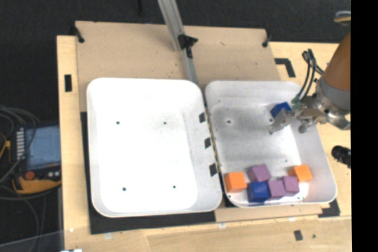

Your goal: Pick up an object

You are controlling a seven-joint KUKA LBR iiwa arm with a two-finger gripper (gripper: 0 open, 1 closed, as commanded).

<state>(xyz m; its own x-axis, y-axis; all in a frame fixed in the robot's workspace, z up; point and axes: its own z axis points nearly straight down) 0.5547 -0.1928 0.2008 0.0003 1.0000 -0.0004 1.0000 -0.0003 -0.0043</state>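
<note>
My gripper [290, 126] hangs over the right part of the right bin [236, 109], its two fingers [276, 124] spread apart and open, with nothing seen between them. A blue block [280, 109] lies just behind the left finger, touching or nearly touching it. Along the bin's front edge sit an orange cube [235, 180], a purple cube [259, 173], a blue cube [258, 192], two more purple cubes [276, 188] [290, 184] and another orange cube [303, 172].
The left bin [147, 144] stands beside the right one, with small clips on the shared rim [208, 141]. A slanted metal pole [171, 15] rises behind the bins. Cables [310, 71] trail from the wrist.
</note>
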